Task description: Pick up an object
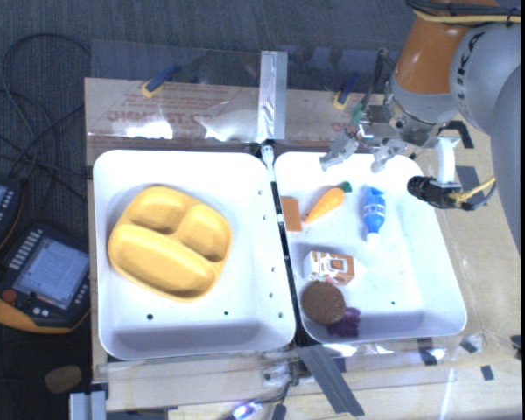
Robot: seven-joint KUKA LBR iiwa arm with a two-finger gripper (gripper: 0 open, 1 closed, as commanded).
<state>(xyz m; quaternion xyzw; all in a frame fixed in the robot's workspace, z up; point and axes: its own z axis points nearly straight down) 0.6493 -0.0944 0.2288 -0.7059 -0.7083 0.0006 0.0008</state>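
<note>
Claw [361, 153]: two grey fingers spread wide, nothing between them, poised over far rim of right bin [437, 261]; grey arm with orange band [430, 51] rising behind to upper right.
Nearest below claw: toy carrot [325, 204], orange with green tip, lying slantwise; blue-and-white bottle [373, 212] just right of it, lengthwise, apart from carrot.
Left of carrot: small orange block [290, 213], against bin's left wall.
Nearer middle: orange-and-white carton [332, 268], flat on floor.
Front of bin: brown round disc [322, 303], touching carton's lower edge; purple grape cluster [346, 323] just beside disc, at front wall.
Left bin [122, 322]: large yellow moulded piece [169, 240], lobed, filling middle.
Beyond bins: clear plastic sheet [184, 112] on cardboard backing, clamped; black cables [35, 68] and handheld pendant [39, 278] at far left.
</note>
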